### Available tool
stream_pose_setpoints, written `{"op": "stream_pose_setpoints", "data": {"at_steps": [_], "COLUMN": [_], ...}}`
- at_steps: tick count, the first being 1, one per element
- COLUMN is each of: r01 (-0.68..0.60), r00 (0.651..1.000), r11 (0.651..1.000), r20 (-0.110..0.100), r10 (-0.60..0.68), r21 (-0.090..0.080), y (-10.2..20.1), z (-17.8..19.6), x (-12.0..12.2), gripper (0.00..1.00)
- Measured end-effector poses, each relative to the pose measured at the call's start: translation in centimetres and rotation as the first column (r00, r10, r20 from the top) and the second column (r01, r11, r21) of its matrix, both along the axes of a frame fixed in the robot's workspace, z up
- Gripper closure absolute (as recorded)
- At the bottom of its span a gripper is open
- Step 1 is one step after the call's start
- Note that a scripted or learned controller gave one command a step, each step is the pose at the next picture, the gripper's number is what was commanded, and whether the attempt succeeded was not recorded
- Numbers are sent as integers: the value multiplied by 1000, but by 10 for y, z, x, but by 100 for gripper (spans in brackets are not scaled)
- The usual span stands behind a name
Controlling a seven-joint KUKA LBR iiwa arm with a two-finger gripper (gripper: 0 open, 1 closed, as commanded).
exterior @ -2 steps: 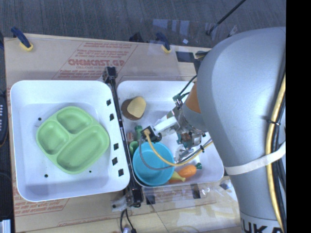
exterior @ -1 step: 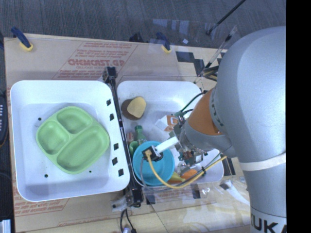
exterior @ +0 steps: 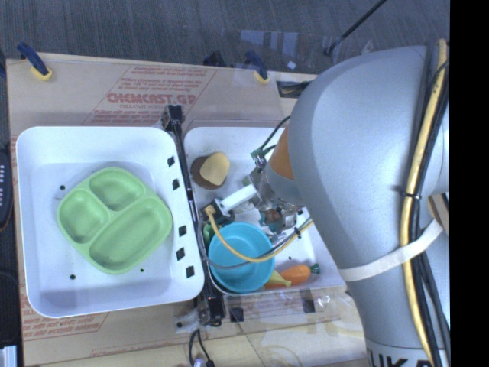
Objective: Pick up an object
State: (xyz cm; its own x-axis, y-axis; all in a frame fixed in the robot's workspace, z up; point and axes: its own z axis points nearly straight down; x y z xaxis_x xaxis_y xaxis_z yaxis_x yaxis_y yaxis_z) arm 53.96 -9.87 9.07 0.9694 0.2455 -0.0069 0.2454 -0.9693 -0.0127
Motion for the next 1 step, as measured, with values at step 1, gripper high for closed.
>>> {"op": "stream_pose_setpoints", "data": {"at_steps": [1], "r01": [-69], "r00": [998], "r11": [998], "r20": [1], "r10": [69], "r21": [-2], "y": [4], "z": [0], "x": [61], "gripper": [0]}}
